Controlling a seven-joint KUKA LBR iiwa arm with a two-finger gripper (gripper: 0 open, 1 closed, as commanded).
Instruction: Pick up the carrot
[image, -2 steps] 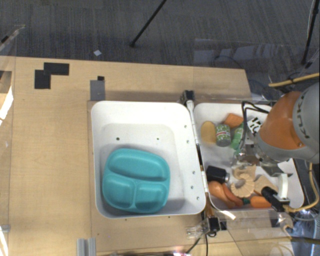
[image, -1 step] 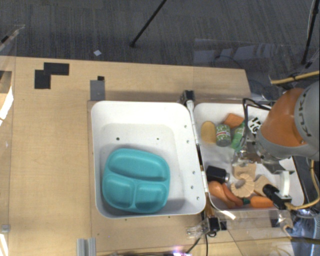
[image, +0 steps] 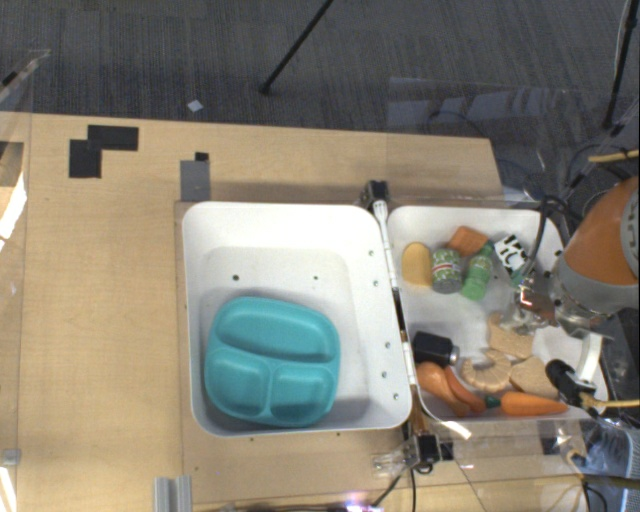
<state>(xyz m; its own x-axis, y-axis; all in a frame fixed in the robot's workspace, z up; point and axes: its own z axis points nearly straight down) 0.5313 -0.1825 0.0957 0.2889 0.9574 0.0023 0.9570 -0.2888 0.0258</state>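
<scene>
Surface (image: 110, 330) of pale wood carries two white bins across the frame's middle; the left bin (image: 280, 225) holds a teal divided plate (image: 271, 360); the right bin (image: 400, 300) is crowded with toy food. The arm (image: 605, 250) enters at the right edge; its gripper (image: 535, 310) hovers mid-bin, and whether the fingers are spread cannot be told. The carrot (image: 530, 405) lies at the bin's lower right, touching bread slices (image: 510, 360); a good grasp probably means descending lower in frame, straddling its narrow width.
</scene>
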